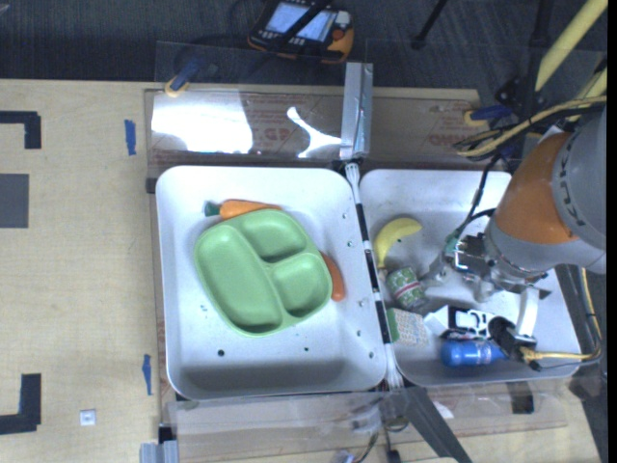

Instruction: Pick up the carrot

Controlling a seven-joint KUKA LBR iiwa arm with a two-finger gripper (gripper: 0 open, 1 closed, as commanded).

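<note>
Carrot (pixel 253 206) lies far across from gripper (pixel 461 280), tucked under green tray (pixel 262 270) | finger state: cannot tell | approach from exposed stem end.

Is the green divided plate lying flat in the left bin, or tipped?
Tipped, apparently: the green plate rests over the carrot, whose orange shows at two edges.

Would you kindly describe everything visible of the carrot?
The carrot lies in the left bin, mostly hidden under the green tray. An orange stretch with a green top end shows at the tray's far edge; another orange bit shows at the tray's right edge, perhaps a second piece. It looks like smooth plastic. The gripper is over the right bin.
</note>
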